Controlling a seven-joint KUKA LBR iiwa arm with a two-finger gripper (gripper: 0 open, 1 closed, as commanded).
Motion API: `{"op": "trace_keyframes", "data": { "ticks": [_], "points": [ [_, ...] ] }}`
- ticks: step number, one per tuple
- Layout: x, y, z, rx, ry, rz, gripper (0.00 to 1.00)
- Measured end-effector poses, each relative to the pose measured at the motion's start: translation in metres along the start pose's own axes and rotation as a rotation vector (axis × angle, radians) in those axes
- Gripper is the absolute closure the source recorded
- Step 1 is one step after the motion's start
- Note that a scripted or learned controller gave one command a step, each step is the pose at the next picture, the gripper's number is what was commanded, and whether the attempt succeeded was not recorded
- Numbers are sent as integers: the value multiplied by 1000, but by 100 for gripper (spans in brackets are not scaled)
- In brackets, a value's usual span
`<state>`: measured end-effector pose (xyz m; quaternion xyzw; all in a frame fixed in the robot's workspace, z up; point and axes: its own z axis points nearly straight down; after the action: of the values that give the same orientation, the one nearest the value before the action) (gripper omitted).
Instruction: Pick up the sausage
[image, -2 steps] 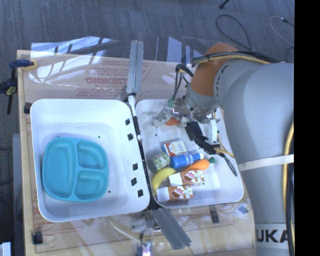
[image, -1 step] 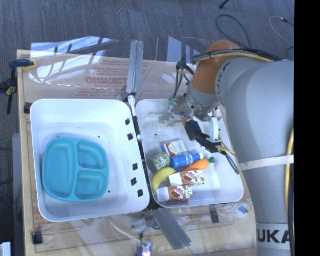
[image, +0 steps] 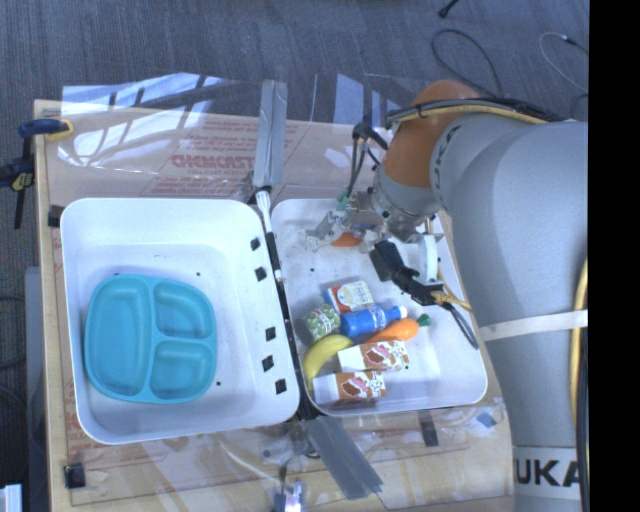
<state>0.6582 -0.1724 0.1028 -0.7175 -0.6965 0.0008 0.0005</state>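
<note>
A small orange-red piece, which looks like the sausage (image: 346, 240), lies at the far end of the right bin (image: 300, 262), partly hidden by the arm's wrist. My gripper (image: 328, 228) is low over that far end, right at the sausage's left side and touching or nearly touching it. The wrist and cables hide how the gripper stands around it.
The near half of the right bin holds a small carton (image: 350, 295), a green can (image: 322, 321), a blue bottle (image: 370, 321), a carrot (image: 401, 330), a banana (image: 325, 352) and two packets (image: 352, 385). A blue divided plate (image: 150, 338) lies in the left bin (image: 160, 230).
</note>
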Motion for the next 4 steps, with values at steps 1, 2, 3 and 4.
{"op": "trace_keyframes", "data": {
  "ticks": [1,2,3,4],
  "points": [
    [-2,-1,10,1,1,-43,0],
    [-1,0,-1,2,1,-48,100],
    [53,-3,-32,2,1,-159,100],
    [61,-3,8,-3,-7,-322,100]
  ]
}}
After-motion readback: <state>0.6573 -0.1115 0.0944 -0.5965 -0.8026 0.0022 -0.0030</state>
